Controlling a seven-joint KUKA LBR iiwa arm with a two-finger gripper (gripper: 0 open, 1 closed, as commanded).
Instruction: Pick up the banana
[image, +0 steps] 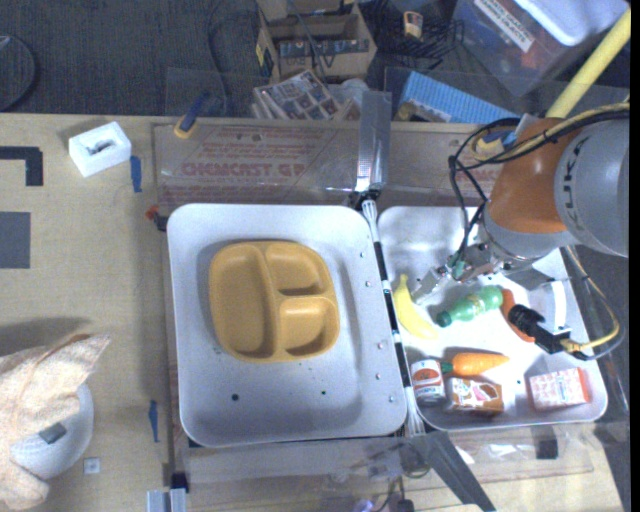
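The banana lies at the right bin's left wall, touching a green bottle. The gripper hovers just right; whether its jaws are released cannot be told. They may catch the bottle instead.

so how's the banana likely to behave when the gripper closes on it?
The banana looks smooth and curved, so narrow fingers could slip off or spin it. It lies flat by the right bin's left wall, so it probably won't roll, but that wall may crowd one finger. The green bottle sits close and may get nudged.
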